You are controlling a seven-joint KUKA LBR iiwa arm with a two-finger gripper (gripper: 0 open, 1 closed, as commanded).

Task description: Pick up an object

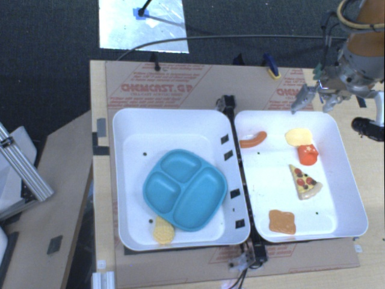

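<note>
Hovering above the far rim of the right bin (346, 161), the gripper (316, 98) hangs with its jaws spread apart and nothing between them. It sits just beyond the bin's back wall, with the orange-banded arm (361, 29) rising behind it toward the upper right corner.

The right bin holds the likely candidates, all toy food. A small sausage (253, 139) lies near the divider at the back. A pale yellow piece (298, 137) sits at the back centre, touching a red-orange block (307, 155) just in front of it. A pizza slice (305, 182) lies near the middle, and a brown cookie-like piece (281, 221) rests toward the front.

The left bin (129, 161) carries a blue divided plate (184, 189), with a yellow corn-like toy (162, 230) tucked at its front edge, partly under the rim.

Nearest the jaws is the yellow piece with the red block. These look like light, rigid plastic, probably smooth, so a grip could slip. The red block seems the best choice: compact and blocky, it offers opposing side faces to pinch. The touching yellow piece may get nudged. The flat pizza slice and cookie lie low against the bin floor and look harder to seize.

The bins rest on a cardboard-covered desk (174, 83).
</note>
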